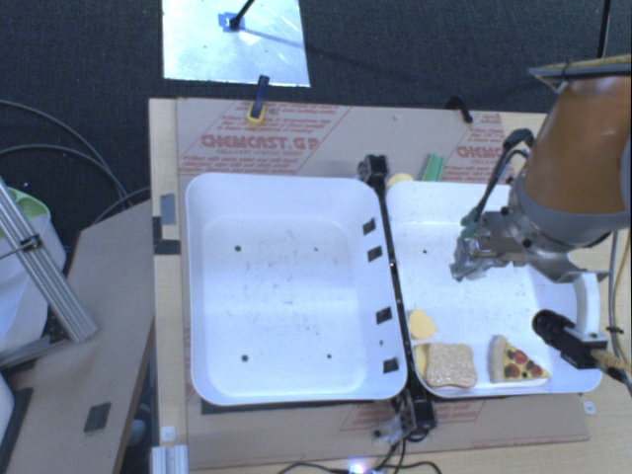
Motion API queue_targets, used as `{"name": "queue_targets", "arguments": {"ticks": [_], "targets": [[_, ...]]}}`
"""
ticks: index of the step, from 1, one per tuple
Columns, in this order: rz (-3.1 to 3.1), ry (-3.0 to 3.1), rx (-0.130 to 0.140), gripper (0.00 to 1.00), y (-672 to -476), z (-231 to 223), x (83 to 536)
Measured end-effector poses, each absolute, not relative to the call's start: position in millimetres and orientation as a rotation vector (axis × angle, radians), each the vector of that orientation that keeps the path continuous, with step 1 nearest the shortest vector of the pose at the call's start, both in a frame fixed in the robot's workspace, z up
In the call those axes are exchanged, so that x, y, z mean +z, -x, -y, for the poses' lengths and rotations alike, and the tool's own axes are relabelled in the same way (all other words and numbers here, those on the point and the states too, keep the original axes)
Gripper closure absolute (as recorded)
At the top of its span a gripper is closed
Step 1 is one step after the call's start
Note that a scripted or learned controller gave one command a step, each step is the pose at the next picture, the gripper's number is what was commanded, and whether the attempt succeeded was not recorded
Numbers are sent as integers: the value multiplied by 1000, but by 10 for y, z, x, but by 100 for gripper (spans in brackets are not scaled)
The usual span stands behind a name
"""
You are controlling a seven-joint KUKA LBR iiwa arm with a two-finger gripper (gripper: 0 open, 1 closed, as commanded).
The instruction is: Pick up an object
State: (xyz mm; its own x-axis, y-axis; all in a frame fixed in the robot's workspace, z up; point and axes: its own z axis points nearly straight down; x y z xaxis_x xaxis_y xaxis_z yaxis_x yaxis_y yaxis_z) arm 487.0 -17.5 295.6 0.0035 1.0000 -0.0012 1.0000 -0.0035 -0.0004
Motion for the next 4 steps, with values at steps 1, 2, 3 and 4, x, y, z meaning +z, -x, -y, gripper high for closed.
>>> {"name": "queue_targets", "arguments": {"ticks": [1, 2, 3, 4], "targets": [[-2228, -2216, 1, 100, -4869, -169, 2583], [-2228, -2212, 6, 100, -4871, -508, 2885], [-2224, -2209, 17, 100, -4878, -624, 3792], [-2217, -2225, -2, 100, -4869, -71, 3265]]}}
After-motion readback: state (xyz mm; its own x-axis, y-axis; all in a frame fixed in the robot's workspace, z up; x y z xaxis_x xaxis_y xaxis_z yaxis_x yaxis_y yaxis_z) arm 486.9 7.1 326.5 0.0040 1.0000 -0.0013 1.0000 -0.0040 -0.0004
